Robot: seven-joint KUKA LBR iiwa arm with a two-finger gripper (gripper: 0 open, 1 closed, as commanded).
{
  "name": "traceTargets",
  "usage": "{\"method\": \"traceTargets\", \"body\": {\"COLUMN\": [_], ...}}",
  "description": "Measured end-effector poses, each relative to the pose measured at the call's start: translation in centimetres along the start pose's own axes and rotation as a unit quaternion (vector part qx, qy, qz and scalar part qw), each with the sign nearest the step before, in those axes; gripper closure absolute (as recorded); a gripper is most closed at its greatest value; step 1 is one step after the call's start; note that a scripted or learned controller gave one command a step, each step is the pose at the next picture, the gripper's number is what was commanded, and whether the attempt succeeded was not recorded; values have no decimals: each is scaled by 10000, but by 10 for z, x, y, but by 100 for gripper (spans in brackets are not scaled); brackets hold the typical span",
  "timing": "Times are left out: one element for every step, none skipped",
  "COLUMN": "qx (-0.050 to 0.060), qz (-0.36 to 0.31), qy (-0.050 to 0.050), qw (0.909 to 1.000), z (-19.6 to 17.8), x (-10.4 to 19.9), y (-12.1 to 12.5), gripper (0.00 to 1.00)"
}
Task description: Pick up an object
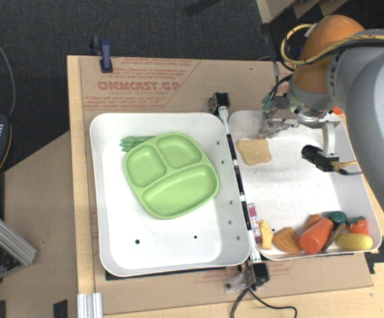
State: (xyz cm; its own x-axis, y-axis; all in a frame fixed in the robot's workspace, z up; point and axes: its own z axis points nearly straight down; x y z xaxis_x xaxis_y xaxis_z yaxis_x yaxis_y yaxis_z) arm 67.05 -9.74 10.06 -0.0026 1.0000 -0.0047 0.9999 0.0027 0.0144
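A tan bread slice (253, 152) lies flat in the upper left part of the right bin (291, 185). My gripper (272, 126) hangs at the far end of that bin, just above and to the right of the bread slice, with nothing seen held in it. Several toy foods are piled in the bin's near right corner: an orange carrot (316, 235), a yellow piece (354, 242), a brown pastry (286, 240), and green (337, 217) and red (359, 226) bits.
The left bin (105, 177) holds a green divided plate (172, 174) with a small green leafy piece (133, 142) at its upper left edge. A small yellow item (264, 231) sits by the divider between the bins. The grey arm (371, 91) covers the right bin's far right side.
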Motion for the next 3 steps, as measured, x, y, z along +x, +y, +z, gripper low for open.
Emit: {"method": "traceTargets", "body": {"qx": [11, 53, 52], "qz": [-2, 19, 5], "qy": [2, 24, 20], "qw": [10000, 10000, 10000], "z": [1, 14, 13], "x": [0, 3, 2], "y": [0, -14, -10], "gripper": [0, 0, 0]}}
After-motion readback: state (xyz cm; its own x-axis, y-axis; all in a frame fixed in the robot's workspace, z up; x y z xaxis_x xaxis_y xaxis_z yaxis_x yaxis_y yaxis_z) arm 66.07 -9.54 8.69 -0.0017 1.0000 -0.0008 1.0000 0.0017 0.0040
